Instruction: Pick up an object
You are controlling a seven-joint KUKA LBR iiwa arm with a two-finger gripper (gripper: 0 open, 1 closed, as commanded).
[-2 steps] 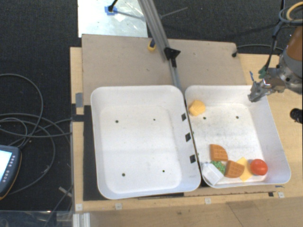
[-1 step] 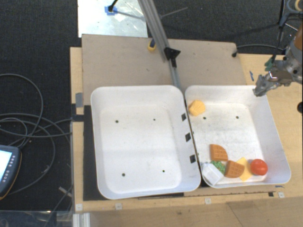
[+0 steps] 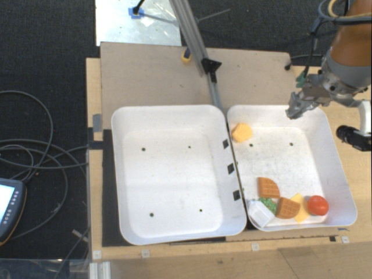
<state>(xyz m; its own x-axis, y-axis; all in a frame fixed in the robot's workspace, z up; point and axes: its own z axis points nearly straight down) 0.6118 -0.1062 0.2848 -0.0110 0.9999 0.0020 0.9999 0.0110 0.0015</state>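
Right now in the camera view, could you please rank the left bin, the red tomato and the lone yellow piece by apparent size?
1. Left bin, by far the largest.
2. Lone yellow piece.
3. Red tomato.
The last two look nearly alike, so their order is unsure.

Bright, even overhead light fills the scene, and the two shallow white plastic bins [image 3: 174, 173] look almost washed out, with only faint shadows along their walls. A shiny silver floor panel [image 3: 139, 13] at the top shows glare. Focus is fairly soft throughout, and small details look slightly blurred.
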